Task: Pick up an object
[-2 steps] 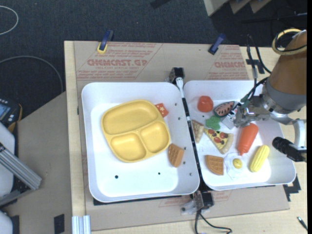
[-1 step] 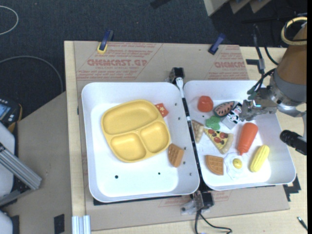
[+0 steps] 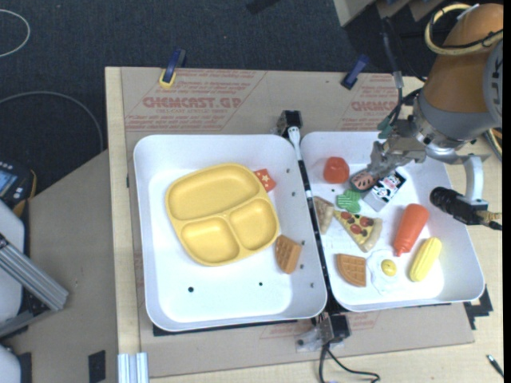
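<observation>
A KUKA arm's gripper [image 3: 382,164] is hanging low over the far side of the right bin [image 3: 471,282], its fingers pointing down at a small round brown-and-pink toy [image 3: 365,179] lying just below and slightly left of them. Whether the fingers are spread, closed or already touching that piece cannot be told from this angle, since the wrist is masking them.

That toy looks the likeliest target: it is sitting almost directly beneath the fingers, touching or nearly touching a black-and-white carton [image 3: 389,187] immediately to their right. It has no clear long axis, so the approach is probably turning on a short straight descent rather than a wrist turn.

Crowding the same bin, a red tomato [image 3: 336,168] is lying to the fingers' left, a green piece [image 3: 349,201] and a pizza slice [image 3: 358,227] nearer the camera, then a carrot [image 3: 409,227], a corn cob [image 3: 425,259], a fried egg [image 3: 386,269] and a waffle-like piece [image 3: 351,269] well apart toward the near rim.

Far to the left, the left bin [image 3: 160,294] is holding a yellow divided plate [image 3: 221,223], a small red-orange block [image 3: 265,181] and a brown pastry [image 3: 288,254], all resting on the bench [image 3: 120,214].
</observation>
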Controlling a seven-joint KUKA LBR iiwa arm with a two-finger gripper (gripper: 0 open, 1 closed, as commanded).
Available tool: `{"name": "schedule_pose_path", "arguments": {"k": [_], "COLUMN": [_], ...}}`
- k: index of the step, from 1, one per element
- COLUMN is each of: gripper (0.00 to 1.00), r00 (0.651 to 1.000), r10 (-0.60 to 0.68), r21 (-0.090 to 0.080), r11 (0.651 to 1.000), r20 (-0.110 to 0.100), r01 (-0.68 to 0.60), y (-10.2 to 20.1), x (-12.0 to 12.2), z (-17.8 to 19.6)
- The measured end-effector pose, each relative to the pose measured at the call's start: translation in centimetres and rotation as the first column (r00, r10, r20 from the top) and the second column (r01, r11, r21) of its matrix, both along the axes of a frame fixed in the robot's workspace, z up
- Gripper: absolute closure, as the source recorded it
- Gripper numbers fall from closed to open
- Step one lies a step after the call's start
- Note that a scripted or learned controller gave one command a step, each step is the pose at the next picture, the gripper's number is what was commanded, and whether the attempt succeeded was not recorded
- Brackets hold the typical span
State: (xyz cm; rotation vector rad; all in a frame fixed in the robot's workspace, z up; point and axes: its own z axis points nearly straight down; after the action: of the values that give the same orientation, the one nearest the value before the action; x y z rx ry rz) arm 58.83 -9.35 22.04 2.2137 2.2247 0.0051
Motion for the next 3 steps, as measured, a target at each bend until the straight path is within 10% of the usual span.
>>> {"name": "schedule_pose_path", "arguments": {"k": [3], "gripper": [1.0], "r00": [1.0], "r10": [-0.005], "r21": [-0.001], "r11": [1.0], "r20": [-0.005], "r01": [0.005], "y": [6.0], "x": [5.8], "z": [-0.5]}}
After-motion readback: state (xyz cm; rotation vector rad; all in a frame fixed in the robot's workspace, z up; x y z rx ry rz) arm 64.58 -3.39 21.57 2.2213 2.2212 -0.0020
